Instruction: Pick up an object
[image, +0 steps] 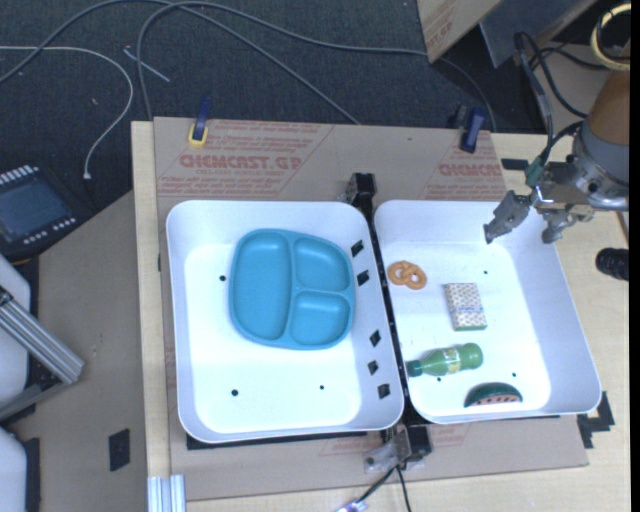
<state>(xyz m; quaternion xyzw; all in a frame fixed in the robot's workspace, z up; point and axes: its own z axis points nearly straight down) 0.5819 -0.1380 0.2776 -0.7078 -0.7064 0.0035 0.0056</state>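
- Nearest the camera: a dark half-round slice thing (493, 396) with a red edge, too small to make out properly
- Then a glossy green plastic bottle (446, 361) lying on its side
- A speckled beige block (465, 305), looks spongy
- A little brown pretzel (406, 275)
- All four sit in the right shallow white bin (565, 320)
- Left white bin (190, 300) holds a smooth blue three-compartment plastic plate (291, 288)
- Farthest back, the gripper (524, 226) hangs over the right bin's far right corner, fingers spread wide, nothing between them

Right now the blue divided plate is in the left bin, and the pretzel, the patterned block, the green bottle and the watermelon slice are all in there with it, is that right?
Not quite. The camera view shows the blue divided plate in the left bin, but the pretzel, patterned block, green bottle and watermelon slice lie in the right bin.
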